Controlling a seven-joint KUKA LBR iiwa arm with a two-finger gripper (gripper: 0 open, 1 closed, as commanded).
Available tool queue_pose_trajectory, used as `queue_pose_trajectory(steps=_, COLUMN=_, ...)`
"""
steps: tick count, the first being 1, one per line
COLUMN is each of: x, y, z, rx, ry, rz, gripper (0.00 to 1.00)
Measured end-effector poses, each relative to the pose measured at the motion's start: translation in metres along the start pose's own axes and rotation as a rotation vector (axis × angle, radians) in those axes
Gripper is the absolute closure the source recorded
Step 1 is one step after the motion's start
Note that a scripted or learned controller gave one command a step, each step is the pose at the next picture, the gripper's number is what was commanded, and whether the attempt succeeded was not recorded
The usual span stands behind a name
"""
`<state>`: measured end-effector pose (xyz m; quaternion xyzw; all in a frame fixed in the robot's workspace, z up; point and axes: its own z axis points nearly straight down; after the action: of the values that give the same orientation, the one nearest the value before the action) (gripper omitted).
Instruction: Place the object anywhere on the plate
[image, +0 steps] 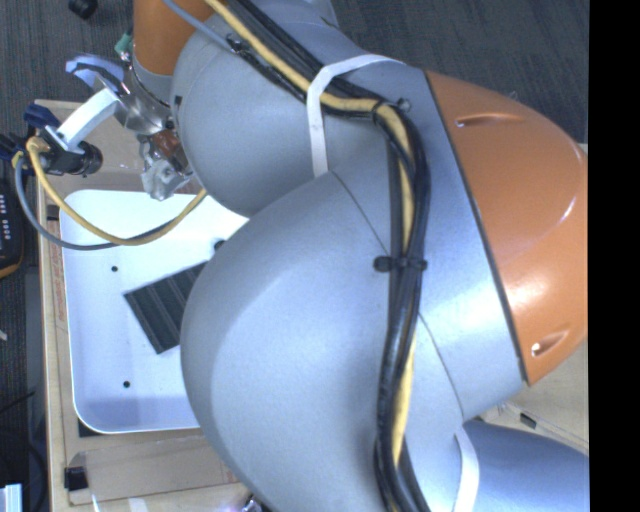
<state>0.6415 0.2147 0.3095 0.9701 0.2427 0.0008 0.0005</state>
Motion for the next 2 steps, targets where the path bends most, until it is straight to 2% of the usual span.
queue_pose_trajectory(steps=1, x=-0.039, y=-0.023, z=-0.074, rx=-0.002, ry=0.001, rz=0.196, gripper=1.0)
queue_pose_trajectory(steps=2, x=-0.098, y=-0.054, z=-0.119, rx=-0.004, ry=0.004, rz=0.284, gripper=1.0)
